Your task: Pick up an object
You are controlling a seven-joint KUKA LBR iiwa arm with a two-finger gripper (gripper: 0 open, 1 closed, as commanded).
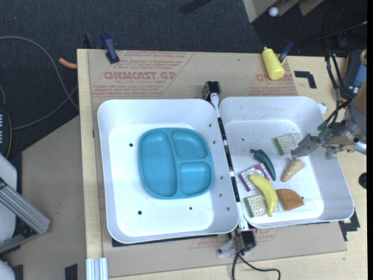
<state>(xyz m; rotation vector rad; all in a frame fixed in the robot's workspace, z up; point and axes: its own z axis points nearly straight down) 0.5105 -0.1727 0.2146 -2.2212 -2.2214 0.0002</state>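
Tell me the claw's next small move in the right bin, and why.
Probably a short drop onto the corn cob. The claw hangs over the right bin at its far right side, just above the cob and beside the cracker, with nothing between its fingers. The banana and green pepper lie farther left.

The arm reaches in from the right edge of the camera view, with only its wrist end showing. Its tool (312, 144) hangs low over the right-hand side of the surface, pointing leftward, with a dark finger (303, 147) jutting out at a slant. Cables run along the wrist.
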